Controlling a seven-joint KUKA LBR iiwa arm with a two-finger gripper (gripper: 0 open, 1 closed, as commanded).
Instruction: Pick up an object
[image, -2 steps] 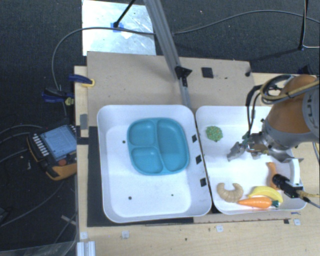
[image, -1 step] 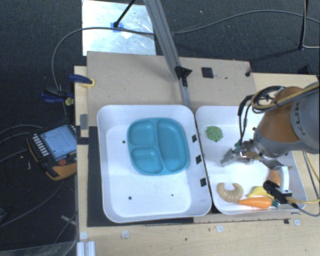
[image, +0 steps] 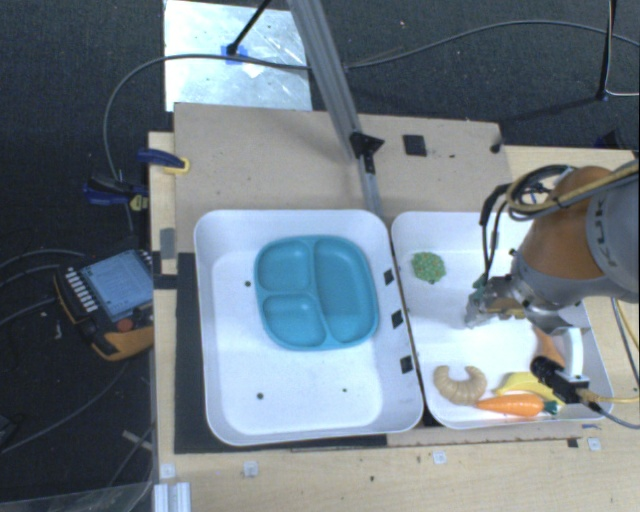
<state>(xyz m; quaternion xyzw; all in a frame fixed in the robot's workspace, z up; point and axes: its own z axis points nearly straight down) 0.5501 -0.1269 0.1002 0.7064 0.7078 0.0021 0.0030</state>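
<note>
A blue three-compartment plate (image: 316, 291) lies in the left bin (image: 228, 400). The right bin (image: 437, 410) holds a green broccoli floret (image: 428, 266) near its far edge, and a croissant (image: 460, 383), carrot (image: 512, 405) and banana (image: 528, 383) clustered along its near edge. The gripper (image: 484, 308) hangs low between these groups, likely positioning for a pick; the arm's bulk obscures it.
</note>
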